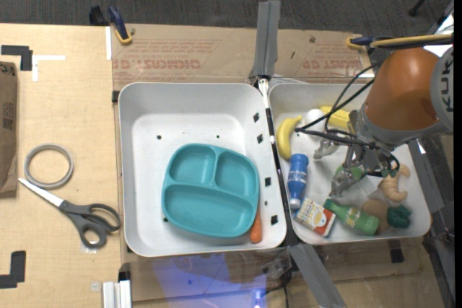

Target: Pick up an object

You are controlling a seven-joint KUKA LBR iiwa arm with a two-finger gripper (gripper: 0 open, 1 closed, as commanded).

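Note:
My gripper hangs over the middle of the right bin, under the orange wrist band. Its two silver fingers stand apart, open, with nothing between them. Around it lie a yellow banana, a blue bottle, a small printed box, a green bottle, a tan curled pastry, a brown lump and a dark green piece. The lower fingertip is just above the green bottle's red cap end. The arm hides part of the bin's back.
The left bin holds a teal divided plate and an orange carrot at its right wall. Scissors and a tape roll lie on the bench to the left. Cables trail off the wrist.

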